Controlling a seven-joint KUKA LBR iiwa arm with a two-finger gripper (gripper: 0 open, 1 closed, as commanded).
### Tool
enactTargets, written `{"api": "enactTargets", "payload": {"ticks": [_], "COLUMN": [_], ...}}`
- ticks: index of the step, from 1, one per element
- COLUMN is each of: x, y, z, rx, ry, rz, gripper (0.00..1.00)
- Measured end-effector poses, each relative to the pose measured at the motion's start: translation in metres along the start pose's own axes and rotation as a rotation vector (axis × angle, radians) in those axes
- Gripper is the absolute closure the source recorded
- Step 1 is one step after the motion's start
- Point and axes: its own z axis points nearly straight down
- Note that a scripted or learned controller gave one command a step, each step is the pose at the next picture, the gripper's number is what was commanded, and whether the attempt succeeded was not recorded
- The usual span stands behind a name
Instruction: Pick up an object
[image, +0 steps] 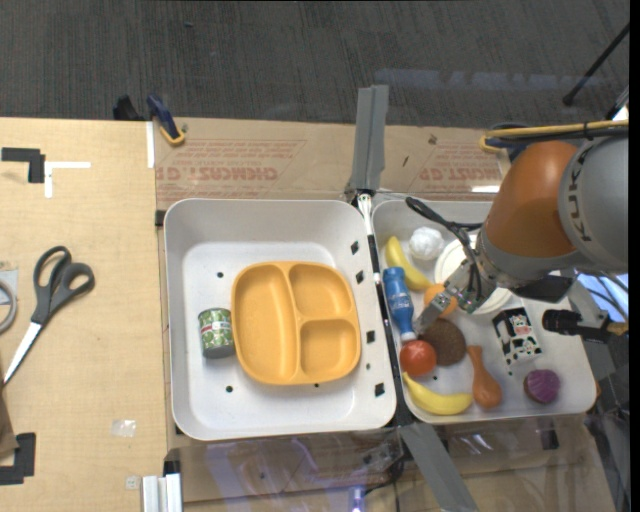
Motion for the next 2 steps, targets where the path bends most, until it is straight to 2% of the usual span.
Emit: {"api": "enactTargets", "payload": {"ticks": [2], "x": [-0.0116], "y": [0.0089], "z": [0.0005], "rx": [0.003], "ry": [0.003], "rz": [0.140], "gripper": [0.00]}}
